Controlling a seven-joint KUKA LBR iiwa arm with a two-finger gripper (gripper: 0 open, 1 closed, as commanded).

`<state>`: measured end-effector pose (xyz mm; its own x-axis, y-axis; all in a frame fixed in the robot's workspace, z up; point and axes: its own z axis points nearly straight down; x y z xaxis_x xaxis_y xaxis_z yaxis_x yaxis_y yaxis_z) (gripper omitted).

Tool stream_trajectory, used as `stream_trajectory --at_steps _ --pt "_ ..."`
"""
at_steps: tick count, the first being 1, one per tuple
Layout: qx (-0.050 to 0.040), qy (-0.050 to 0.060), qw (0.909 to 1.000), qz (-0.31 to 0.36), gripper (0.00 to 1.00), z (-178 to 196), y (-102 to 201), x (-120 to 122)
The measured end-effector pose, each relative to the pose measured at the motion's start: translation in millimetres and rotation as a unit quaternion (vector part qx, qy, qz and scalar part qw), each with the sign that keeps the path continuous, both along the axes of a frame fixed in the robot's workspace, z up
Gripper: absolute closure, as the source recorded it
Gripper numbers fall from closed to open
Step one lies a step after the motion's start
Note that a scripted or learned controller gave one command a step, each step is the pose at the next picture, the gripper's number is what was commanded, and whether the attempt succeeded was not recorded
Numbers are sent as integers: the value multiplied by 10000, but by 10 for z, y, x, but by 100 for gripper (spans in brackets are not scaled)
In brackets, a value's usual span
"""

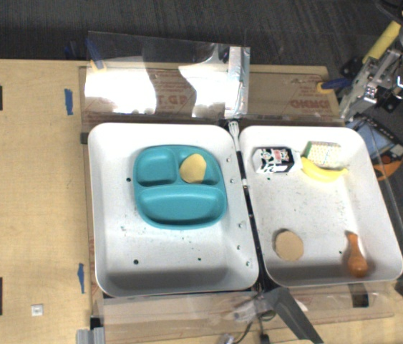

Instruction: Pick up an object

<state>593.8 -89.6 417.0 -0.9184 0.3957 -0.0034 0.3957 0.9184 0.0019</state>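
- Your gripper (384, 77) sits at the top right corner of the view, outside the bins and well apart from every object; whether it is parted or closed you cannot tell from here, and the rig line forbids a guess.
- Nothing is held, so the step in hand, as I judge it, is choosing a target and bringing the arm over the right-hand shallow white plastic bin (380, 192).
- In that bin lie four candidates: a small black-and-white printed packet (273, 160) near the back left, a yellow block with a pale ribbed sponge-like top (323, 161) just beside it, a flat tan round disc (288, 246) toward the front, and a brown-orange elongated piece (356, 255) touching or nearly touching the front right wall.
- Favour the yellow block: it looks tallest and offers flat sides; the disc probably lies too flat to pinch, and the wall crowds the elongated piece.
- Come down vertically, centred, straddling the block's narrow width.
- The left-hand shallow white bin (108, 213) holds a teal divided plastic tray (180, 199) with a smooth yellowish rounded lump (193, 168) in its upper right compartment; rounded shapes like it may slip.
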Motion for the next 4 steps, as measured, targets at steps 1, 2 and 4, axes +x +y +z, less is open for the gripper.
stream_trajectory --at_steps 1,2,4 --pt "-9 -13 9885 1515 100 176 -246 566" --pt "14 48 9797 2006 100 -1994 -284 67" --pt "-27 -36 8984 4391 100 -224 -349 753"
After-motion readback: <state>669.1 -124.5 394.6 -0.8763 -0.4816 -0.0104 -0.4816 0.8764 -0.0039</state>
